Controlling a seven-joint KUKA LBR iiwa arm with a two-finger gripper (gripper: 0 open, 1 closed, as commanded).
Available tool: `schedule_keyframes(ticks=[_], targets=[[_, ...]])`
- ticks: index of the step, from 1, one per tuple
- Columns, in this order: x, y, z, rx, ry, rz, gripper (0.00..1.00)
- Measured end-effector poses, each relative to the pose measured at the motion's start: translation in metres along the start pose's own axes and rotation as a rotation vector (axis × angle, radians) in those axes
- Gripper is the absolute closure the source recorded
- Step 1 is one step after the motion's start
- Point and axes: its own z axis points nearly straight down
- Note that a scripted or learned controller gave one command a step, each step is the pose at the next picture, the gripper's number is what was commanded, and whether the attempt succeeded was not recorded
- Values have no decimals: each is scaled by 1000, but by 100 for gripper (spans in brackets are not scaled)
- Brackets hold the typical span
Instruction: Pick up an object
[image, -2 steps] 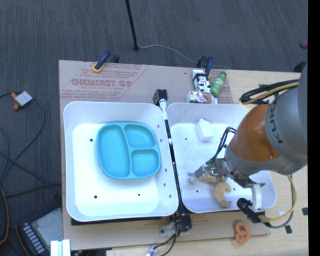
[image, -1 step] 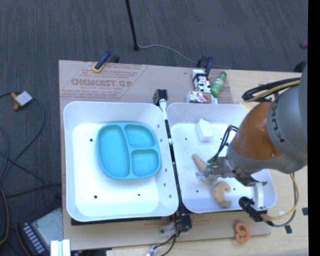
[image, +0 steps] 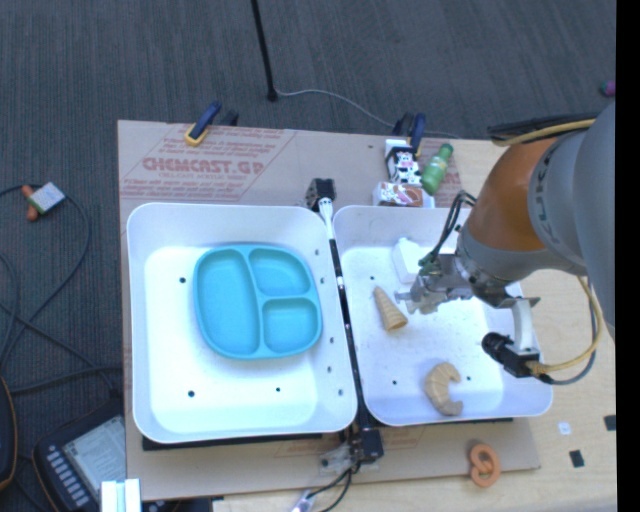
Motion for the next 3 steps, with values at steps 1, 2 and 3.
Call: schedule_keyframes(ticks=[1, 2, 3], targets=[[-10, 82, 1, 0, -1, -2, 100], [-28, 115, 3, 0, -1, -1, 100], [10, 115, -38, -2, 0, -2, 100]])
